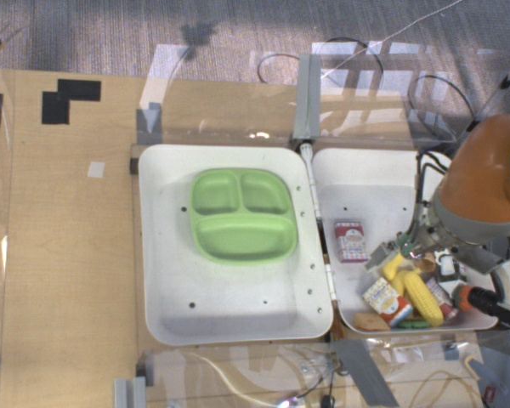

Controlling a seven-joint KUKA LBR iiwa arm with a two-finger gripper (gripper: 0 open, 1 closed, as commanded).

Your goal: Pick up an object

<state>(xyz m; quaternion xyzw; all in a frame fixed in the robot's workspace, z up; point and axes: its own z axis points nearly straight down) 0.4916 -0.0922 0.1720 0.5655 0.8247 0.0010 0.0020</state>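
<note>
The gripper (405, 246) hangs low in the right bin (365, 181), over a heap of small things; whether it is apart or together cannot be told. Just under it lie a banana (393, 267), a corn cob (423, 293) and a small carton (380, 296). A red box (350, 240) lies apart, to their left. The left bin (166, 253) holds a green tray (241, 215) with three compartments. Both bins sit on a tan bench (59, 245); grey carpet (110, 15) and cables (357, 53) lie beyond.
</note>
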